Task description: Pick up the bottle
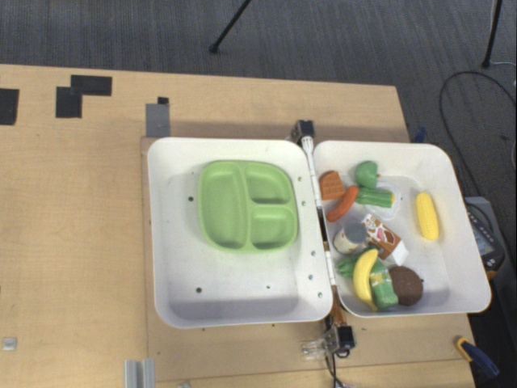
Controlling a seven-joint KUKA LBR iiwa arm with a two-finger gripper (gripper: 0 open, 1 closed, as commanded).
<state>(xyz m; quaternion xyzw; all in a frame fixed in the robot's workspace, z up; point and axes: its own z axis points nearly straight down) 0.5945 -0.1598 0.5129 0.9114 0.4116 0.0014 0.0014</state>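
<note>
Two shallow white plastic bins are sitting side by side on the tan wooden bench [73,241], their inner rims touching. The left white bin [174,241] is holding one thing: a pale green plastic plate with three compartments [246,205], lying flat a little above the bin's middle.

The right white bin [452,249] is carrying a crowded heap along its left half. The thing that looks most like the bottle is a green cylindrical piece with a clear, glinting part at its right end [376,197]. It is lying on its side in the upper part of the right bin, with its long axis running nearly left to right across the view. Which end is the neck is too blurred to tell.

A round green vegetable toy [366,170] is touching it from above, and a red-orange sausage-shaped toy [342,203] is lying slantwise just to its left, beside one flat orange-brown piece [329,183].

Below it are sitting one grey round-topped container [351,237] and one small red-and-white printed carton [382,238]. One curved yellow banana toy [365,276] and one dark brown rounded lump [407,285] are resting near the lower wall, with small green pieces between them. One yellow oval toy [426,216] is lying alone, apart to the right.

Whether the gripper is standing wide or narrow cannot be told here.
</note>
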